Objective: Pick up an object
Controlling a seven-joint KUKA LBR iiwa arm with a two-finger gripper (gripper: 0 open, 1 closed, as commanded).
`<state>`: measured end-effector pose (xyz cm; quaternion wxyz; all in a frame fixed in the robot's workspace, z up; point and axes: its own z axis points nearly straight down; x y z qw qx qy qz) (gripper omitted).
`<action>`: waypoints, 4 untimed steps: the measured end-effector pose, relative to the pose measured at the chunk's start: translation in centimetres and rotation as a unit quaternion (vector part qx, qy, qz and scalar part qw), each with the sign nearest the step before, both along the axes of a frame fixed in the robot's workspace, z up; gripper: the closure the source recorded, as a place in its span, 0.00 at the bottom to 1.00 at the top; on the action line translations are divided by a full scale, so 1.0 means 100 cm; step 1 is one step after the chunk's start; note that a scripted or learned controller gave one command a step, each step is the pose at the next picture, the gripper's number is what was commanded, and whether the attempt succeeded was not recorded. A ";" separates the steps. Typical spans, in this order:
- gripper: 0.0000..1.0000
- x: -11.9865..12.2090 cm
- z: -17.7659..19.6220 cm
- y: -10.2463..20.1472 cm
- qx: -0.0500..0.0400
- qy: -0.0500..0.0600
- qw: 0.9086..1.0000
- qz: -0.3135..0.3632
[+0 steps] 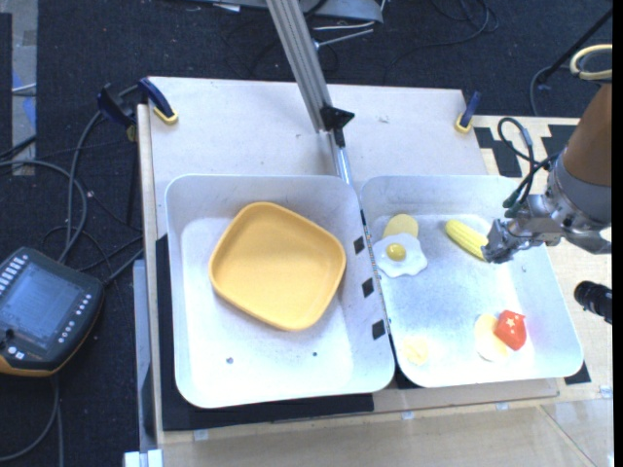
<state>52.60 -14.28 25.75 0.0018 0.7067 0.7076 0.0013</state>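
In the right bin (458, 358) lie a yellow corn cob (464, 235), a fried egg (400, 257) with a yellow round piece (400, 226) just behind it, and a red strawberry-like piece (510, 329) on a pale disc (490, 341). A small pale yellow piece (417, 352) sits near the front wall. My gripper (494, 247) hangs at the right end of the corn cob, close over the bin floor. Its dark fingers are too small to read.
The left bin (195, 358) holds a large yellow square plate (278, 264). A slanted metal pole (302, 47) rises behind the bins. Clamps (161, 105) sit at the bench's back corners, and a teach pendant (44, 309) lies off to the left.
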 end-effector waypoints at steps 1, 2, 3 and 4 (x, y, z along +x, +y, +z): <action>1.00 -0.005 0.006 0.053 0.001 0.002 1.000 0.002; 1.00 -0.004 -0.009 0.101 0.001 0.003 1.000 0.001; 1.00 -0.010 -0.004 0.148 0.001 0.002 1.000 0.002; 1.00 -0.014 -0.020 0.205 0.001 0.003 1.000 0.002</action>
